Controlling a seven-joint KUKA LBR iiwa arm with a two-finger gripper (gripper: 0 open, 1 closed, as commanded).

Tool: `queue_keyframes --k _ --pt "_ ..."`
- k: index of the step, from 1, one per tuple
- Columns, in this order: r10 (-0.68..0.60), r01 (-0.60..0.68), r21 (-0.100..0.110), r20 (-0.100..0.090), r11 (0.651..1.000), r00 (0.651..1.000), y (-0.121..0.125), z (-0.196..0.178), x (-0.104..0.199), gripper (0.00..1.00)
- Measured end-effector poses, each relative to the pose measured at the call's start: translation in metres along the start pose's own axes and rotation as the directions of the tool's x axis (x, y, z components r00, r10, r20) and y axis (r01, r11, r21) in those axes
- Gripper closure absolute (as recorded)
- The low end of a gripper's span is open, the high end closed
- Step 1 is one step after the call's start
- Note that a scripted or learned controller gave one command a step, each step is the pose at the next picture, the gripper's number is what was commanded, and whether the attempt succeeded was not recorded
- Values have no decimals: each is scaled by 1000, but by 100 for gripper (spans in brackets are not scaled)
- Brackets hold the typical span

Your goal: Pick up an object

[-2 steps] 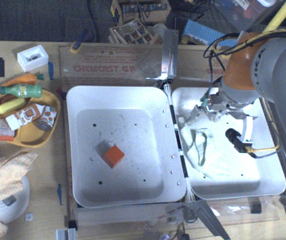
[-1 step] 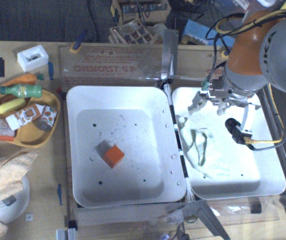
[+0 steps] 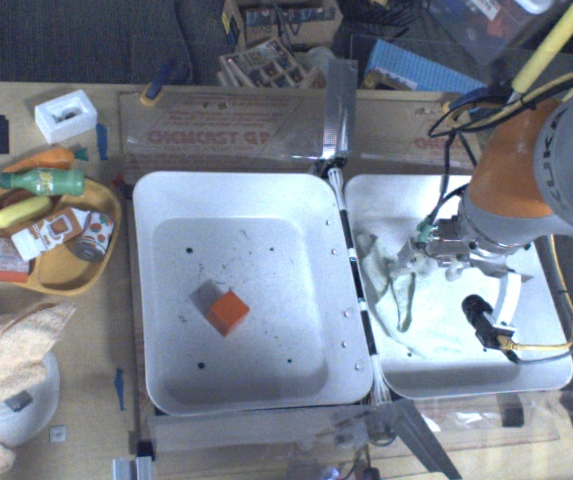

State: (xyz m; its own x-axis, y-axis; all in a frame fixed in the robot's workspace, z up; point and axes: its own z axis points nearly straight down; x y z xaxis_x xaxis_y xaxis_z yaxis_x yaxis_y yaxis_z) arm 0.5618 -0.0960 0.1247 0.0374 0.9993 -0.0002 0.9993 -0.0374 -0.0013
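Two white bins sit side by side in front of you: the left bin (image 3: 166,218) takes the centre of the frame and the right bin (image 3: 466,358) fills the lower right. You have one orange block (image 3: 229,312) to look at in the left bin, lying a little left of that bin's middle with a grey face turned to the upper left; nothing touches it, and only dark specks lie around it. In the right bin you can see one pale, greenish crumpled thing (image 3: 394,278), soft and limp, stretched from the bin's upper left toward its middle.

One arm (image 3: 546,168), grey with an orange band, comes in from the right edge and covers the upper right part of the right bin. Its gripper (image 3: 436,253) hangs over that bin, right at the upper end of the limp thing, well apart from the orange block. You cannot tell from this angle how wide it stands or whether it has hold of anything.

Outside the bins, at the left edge, one yellow bowl (image 3: 66,273) holds a green bottle (image 3: 44,181) and other packets, with one white box (image 3: 66,115) above it.
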Motion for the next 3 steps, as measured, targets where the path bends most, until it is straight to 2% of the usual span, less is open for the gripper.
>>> queue_keyframes --k 1,2,3 --pt "-57 57 -12 0 998 998 -3 34 2 0" --pt "-55 55 -16 -1 998 998 -2 24 2 100" --pt "-136 136 -2 2 991 991 38 -120 26 100"
